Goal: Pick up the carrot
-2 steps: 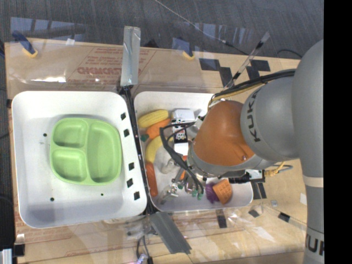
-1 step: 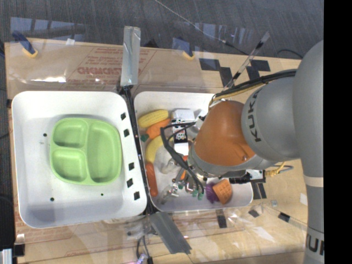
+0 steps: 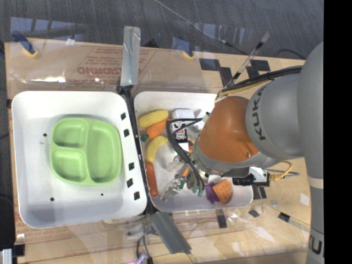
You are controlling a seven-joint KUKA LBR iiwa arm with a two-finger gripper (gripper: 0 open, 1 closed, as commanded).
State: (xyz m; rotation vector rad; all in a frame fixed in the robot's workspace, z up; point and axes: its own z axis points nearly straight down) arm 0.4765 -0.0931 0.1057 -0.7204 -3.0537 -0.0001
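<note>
Arm (image 3: 275,120): grey body with an orange band, entered from the right of the frame, spread over the right half of the right bin
Left bin (image 3: 27,164): white, shallow, at centre left of the frame; a green tray is held in it
Right bin (image 3: 165,99): white, just beside the left bin; toy foods are crowded along its left wall
Green tray (image 3: 86,150): three compartments, lying flat in the middle of the left bin
Corn (image 3: 153,117): yellow, at the upper left of the right bin
Banana (image 3: 154,147): yellow, below the corn, partly covered by cables
Carrot (image 3: 150,179): orange, slim, laid lengthwise against the left wall of the right bin, at its lower left, apart from the gripper
Gripper (image 3: 177,185): at lower centre of the right bin, just right of the carrot; whether the jaws are parted or closed cannot be told, and nothing is seen held between them
Risk: the carrot is judged hard to straddle, being pressed to the bin wall; one finger could be blocked by the wall, or the carrot could be rolled away
Risk: the neighbouring banana could be pinched instead, given the crowding
</note>
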